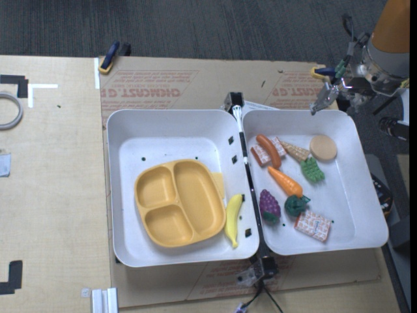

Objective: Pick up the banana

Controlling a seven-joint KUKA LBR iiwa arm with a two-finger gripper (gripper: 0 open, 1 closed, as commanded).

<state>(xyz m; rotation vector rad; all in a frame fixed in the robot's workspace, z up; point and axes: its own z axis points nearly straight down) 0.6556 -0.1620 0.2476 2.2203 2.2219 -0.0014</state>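
Bench (52, 194) is light wood, with a sheet of brown printed cardboard (169, 87) under two shallow white bins; dark grey carpet (208, 12) behind. A blue-and-yellow clip-like thing (109, 56) sits at the cardboard's far left corner. Black tape marks (14, 83) and a grey ring (9, 111) on the bench's left side.

Gripper (324, 103) hangs over the far rim of the right bin (365, 194), near its back corner. Nothing visibly between the fingers. How wide the jaws stand: cannot tell, too small and cluttered with cabling. Orange band (394, 15) and grey wrist (384, 67) at upper right.

Left bin (124, 149) holds a yellow three-compartment tray (179, 202), smooth moulded plastic, rounded corners, set at a slant. Banana (232, 221) lies just beside the tray's right edge, against the bin's right wall, near the front corner. Smooth, curved, yellow, long axis running front to back. Well apart from the gripper.

Right bin contents, all toy food:
- sausage (268, 150), smooth, reddish-brown
- ridged cone-like piece (294, 151), tan
- round flat disc (323, 147), tan, biscuit-like
- green leafy lump (313, 170)
- carrot (285, 181), orange, tapered
- purple grape cluster (270, 205), bumpy
- dark green broccoli-like piece (296, 205)
- flat rectangular patterned block (313, 226), red and white
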